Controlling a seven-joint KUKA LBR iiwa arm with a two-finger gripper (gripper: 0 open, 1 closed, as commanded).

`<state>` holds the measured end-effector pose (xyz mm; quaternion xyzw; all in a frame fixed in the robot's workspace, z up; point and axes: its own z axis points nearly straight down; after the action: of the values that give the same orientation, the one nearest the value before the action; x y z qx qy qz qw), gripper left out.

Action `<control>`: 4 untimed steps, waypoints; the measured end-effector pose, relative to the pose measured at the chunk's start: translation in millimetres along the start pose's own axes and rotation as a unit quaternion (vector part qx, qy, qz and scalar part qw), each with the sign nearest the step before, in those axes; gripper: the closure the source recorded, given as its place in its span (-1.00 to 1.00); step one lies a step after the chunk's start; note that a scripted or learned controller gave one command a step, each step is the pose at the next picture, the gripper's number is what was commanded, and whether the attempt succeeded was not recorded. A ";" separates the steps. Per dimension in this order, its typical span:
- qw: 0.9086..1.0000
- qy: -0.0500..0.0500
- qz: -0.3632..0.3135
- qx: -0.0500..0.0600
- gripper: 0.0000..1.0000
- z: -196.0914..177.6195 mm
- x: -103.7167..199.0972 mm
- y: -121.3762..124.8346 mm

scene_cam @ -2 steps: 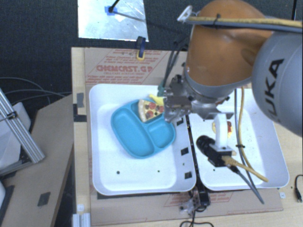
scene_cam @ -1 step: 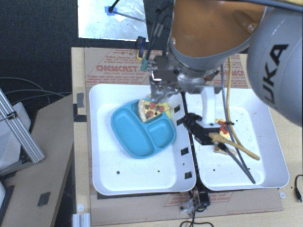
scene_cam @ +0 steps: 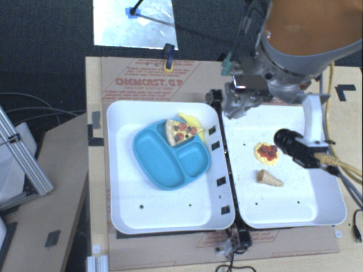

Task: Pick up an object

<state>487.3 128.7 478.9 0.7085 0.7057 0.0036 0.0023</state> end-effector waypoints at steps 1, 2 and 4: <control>1.000 -0.001 -0.004 0.004 1.00 35.7 17.0 -1.1; 1.000 0.000 -0.005 0.001 1.00 22.6 16.3 -0.1; 1.000 -0.001 -0.002 0.002 1.00 52.3 -16.3 -0.9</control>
<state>486.8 112.5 426.6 0.7069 0.7073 0.0014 0.0010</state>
